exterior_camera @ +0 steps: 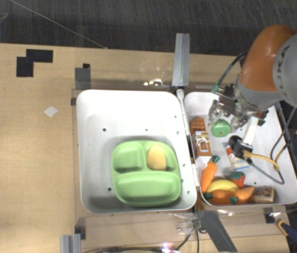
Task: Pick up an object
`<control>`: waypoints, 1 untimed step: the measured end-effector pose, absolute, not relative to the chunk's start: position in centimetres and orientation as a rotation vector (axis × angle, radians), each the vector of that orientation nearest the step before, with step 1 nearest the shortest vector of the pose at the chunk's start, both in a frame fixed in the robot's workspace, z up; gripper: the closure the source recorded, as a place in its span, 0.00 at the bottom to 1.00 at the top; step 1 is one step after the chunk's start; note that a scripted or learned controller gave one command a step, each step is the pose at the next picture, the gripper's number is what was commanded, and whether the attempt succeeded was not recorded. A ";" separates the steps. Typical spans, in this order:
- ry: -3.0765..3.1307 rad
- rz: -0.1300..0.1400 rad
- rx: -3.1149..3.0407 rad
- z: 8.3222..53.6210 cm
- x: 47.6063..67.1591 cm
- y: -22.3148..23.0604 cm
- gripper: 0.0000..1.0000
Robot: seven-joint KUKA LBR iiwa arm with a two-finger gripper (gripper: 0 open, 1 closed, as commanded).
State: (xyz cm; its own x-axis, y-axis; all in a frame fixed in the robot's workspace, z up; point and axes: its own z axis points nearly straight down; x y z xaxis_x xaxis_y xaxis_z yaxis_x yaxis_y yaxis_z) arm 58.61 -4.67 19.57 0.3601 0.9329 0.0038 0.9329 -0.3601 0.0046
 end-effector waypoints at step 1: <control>2.230 0.006 2.208 22.4 58.1 -5.5 1.00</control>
